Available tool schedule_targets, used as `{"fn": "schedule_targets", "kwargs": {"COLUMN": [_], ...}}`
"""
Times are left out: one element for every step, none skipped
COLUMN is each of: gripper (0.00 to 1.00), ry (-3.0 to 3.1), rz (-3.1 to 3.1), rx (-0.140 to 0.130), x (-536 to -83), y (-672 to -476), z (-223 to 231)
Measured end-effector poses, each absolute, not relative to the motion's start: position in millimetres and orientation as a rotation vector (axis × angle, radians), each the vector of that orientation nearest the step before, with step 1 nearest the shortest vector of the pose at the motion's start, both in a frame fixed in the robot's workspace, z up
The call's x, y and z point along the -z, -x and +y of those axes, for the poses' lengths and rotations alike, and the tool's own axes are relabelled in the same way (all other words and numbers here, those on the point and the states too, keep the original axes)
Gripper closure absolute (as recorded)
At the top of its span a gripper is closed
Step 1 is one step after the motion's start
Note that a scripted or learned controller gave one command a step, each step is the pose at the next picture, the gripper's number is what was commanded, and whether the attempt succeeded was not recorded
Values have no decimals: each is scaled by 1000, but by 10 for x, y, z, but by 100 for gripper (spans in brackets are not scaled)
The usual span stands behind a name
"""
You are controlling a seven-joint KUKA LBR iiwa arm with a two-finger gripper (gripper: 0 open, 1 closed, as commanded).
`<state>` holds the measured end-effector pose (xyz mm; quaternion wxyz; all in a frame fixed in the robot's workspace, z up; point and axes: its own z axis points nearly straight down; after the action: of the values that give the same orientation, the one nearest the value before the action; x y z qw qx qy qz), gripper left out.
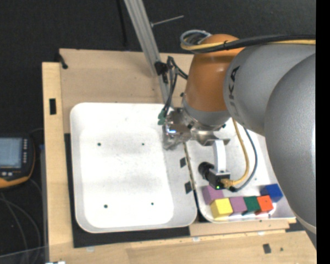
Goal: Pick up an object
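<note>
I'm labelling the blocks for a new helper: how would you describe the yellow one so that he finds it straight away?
Start at the right-hand white bin, the one under the grey arm, and look along its near edge, where a row of small coloured blocks sits. The yellow block is at the left end of that row, with purple blocks beside and behind it. It is the only yellow thing in the bin.
</note>
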<state>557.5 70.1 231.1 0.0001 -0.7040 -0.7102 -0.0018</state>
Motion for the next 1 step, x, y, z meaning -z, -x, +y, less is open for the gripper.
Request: {"fn": "schedule_targets", "kwargs": {"gripper": [100], "ry": [2231], "rz": [-2216], "rx": [-6], "x": [-1958], "y": [-5865], "z": [7]}}
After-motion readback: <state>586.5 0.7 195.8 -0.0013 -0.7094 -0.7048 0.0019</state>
